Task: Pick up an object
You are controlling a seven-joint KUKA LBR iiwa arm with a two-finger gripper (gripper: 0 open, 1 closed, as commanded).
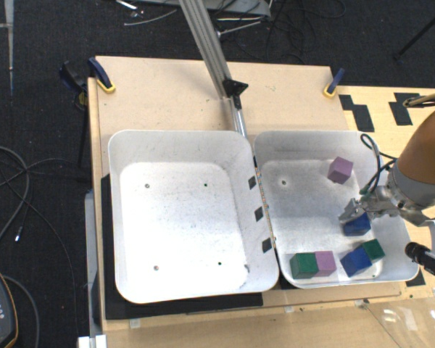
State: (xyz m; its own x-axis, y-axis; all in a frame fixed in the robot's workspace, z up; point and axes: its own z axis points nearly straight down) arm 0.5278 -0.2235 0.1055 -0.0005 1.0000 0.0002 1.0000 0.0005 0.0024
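Blue block [357, 225] lying in the right bin [297, 158], near its right wall, about midway along. Directly over it, the gripper [357, 213], reaching in from the right; fingers low against the block's top, but impossible to tell how wide they stand or whether the block sits between them. Little room on that side: bin wall close to the right, the grey wrist and cables crowding above.

Elsewhere in the right bin: a purple cube [340, 170] toward the far right part, apart from the gripper. Along the near wall, a dark green block [303, 264] touching a second purple cube [325, 262]; further right, a second blue block [356, 259] touching a small green block [373, 249] near the near right corner. Open white floor across the bin's left half and centre.

Left bin [130, 151] beside it, rims meeting along the middle; floor speckled, with plenty of free room.

Both bins resting on the wooden bench [167, 93], bare board along the far edge, yellow-tipped clamps [101, 78] at its far corners.
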